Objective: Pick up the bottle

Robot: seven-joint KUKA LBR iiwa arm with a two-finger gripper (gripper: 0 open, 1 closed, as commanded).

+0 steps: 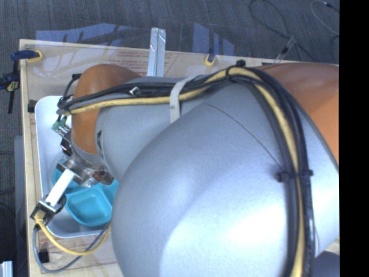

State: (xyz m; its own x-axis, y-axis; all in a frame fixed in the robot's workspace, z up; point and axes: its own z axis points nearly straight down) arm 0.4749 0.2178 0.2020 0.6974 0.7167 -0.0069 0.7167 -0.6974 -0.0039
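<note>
My grey arm (219,172) with its orange band (95,105) reaches far across to the left bin (43,131) and covers most of the bench. The gripper (86,175) hangs below the wrist over the near part of that bin, largely hidden by the arm's own body. A blue bowl-shaped object (89,205) lies in the bin right beneath and beside it. A white bar (57,192) on the wrist slants down to the left over the bin's front corner.
Yellow and black cables (173,91) run along the arm, and a loop of them (69,248) trails over the bin's front rim. A clear upright post (157,52) stands at the back of the wooden bench (34,62).
</note>
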